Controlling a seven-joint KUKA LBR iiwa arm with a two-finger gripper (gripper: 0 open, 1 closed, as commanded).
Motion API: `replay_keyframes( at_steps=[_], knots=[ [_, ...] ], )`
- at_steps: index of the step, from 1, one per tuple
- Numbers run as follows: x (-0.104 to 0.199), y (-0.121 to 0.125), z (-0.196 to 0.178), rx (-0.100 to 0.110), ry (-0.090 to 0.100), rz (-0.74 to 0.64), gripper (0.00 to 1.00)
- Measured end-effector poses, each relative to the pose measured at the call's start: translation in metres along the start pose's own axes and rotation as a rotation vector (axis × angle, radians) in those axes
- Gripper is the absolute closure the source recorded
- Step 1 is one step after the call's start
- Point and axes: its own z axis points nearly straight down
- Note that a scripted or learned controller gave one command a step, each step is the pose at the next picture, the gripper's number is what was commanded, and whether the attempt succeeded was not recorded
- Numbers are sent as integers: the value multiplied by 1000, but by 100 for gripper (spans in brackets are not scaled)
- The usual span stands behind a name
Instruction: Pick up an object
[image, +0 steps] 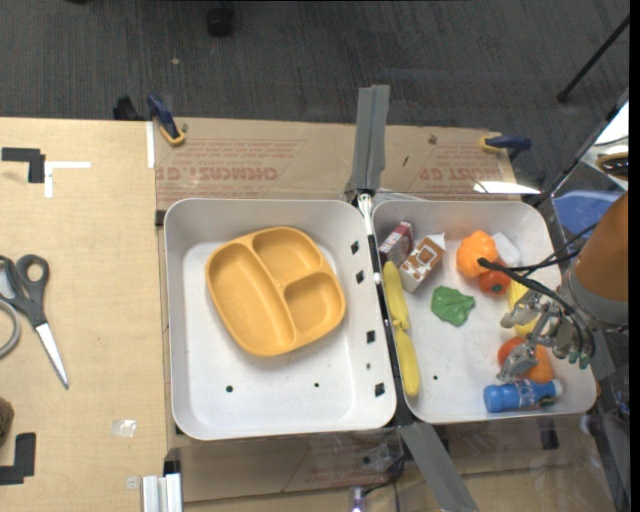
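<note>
My gripper (513, 342) is low in the right bin (455, 403), near its right wall, reaching in from the right. It stands open, one finger toward the bin's back and the other toward its front. A small orange object (527, 360) lies partly between and under them. Just in front of it a blue bottle (520, 396) lies on its side. Further back sit an orange pepper-like toy (477, 256) and a green piece (452, 305). Two small cartons (412, 252) sit at the bin's back left. A long yellow object (401, 325) lies along the left wall.
The left bin (200, 400) holds a yellow divided plate (276, 290). A black cable (530, 265) crosses the right bin's back right toward the arm. Scissors (38, 310) lie on the bench at far left.
</note>
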Motion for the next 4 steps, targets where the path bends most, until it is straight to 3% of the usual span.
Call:
replay_keyframes(
  at_steps=[1, 2, 3, 4],
  knots=[
    [1, -15, 4, -9, -13, 2, 0],
    [4, -10, 4, -2, -17, -27, 0],
    [9, -1, 4, 0, -17, -53, 0],
    [3, -14, 5, -6, -14, -46, 0]
  ],
)
